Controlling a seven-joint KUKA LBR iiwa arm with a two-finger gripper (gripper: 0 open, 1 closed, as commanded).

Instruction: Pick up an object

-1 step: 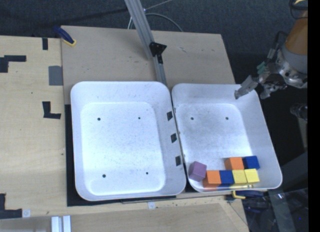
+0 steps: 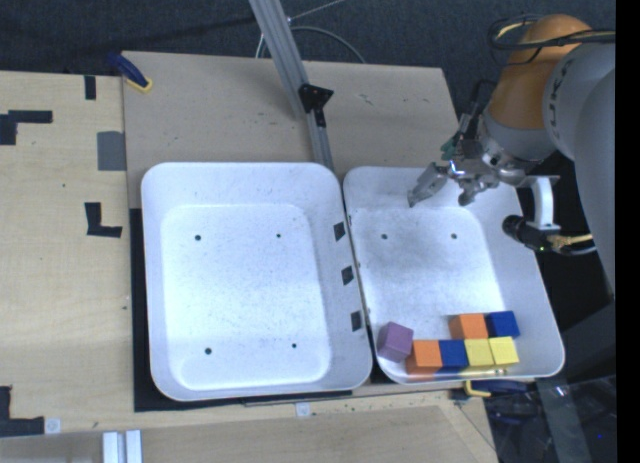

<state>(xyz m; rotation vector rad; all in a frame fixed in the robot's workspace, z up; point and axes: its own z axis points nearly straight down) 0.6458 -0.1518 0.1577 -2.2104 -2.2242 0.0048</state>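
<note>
Several small blocks lie along the near edge of the right bin [image 2: 520,281]: a purple block [image 2: 396,339], an orange block [image 2: 427,353], a blue block [image 2: 453,352], a yellow block [image 2: 480,352], another yellow block [image 2: 504,350], an orange block [image 2: 468,326] and a blue block [image 2: 501,323]. My gripper [image 2: 446,188] hangs over the far end of the right bin, well away from the blocks. Its two fingers are spread apart with nothing between them.
The left bin [image 2: 160,251] stands beside the right one. A slanted metal pole [image 2: 285,51] with a black clamp [image 2: 316,99] crosses the bench behind the bins. A blue and yellow tool [image 2: 131,70] lies at the far left.
</note>
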